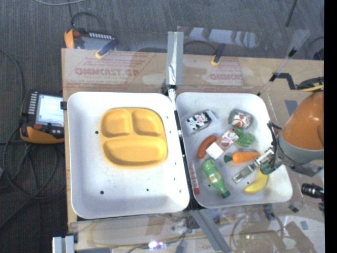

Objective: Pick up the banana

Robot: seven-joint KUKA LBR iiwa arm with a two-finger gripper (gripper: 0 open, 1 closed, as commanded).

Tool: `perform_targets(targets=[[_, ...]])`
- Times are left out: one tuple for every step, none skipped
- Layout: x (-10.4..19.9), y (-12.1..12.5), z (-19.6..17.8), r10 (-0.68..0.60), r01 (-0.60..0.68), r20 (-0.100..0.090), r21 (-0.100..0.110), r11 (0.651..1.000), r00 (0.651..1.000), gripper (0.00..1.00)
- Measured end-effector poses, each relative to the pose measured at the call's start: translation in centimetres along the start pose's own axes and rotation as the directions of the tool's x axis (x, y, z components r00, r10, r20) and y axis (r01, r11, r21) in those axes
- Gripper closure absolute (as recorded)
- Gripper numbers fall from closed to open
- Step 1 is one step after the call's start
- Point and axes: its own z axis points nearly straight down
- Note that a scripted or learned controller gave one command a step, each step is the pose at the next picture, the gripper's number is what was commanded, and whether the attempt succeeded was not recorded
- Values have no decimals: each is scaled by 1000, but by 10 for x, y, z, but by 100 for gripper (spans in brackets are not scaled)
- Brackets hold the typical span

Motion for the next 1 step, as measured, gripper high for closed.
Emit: perform_targets(targets=[[0,0,0,-30,30,1,0,1000,1000,0]])
